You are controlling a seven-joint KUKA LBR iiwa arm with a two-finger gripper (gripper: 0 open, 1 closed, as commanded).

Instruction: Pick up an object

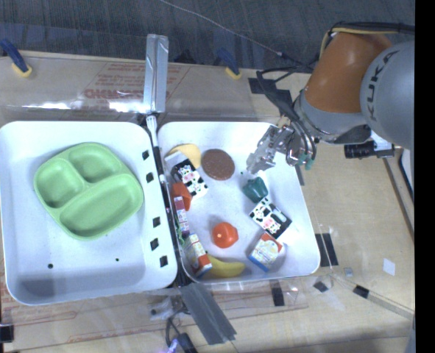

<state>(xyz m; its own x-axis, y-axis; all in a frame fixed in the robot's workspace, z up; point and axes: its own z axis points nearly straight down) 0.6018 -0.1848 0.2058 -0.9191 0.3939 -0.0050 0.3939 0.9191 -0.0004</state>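
White plastic bins sit side by side on the desk (364,271); we see a green divided plate (89,188) in the left bin (18,271). Over the right bin (298,219), the arm's fingers (265,153) hang just above a small teal object (256,189); we cannot tell whether they are apart. Nearby lie a brown disc (218,164), an orange ball (224,234), a banana (224,268) and a cow-print carton (269,218).
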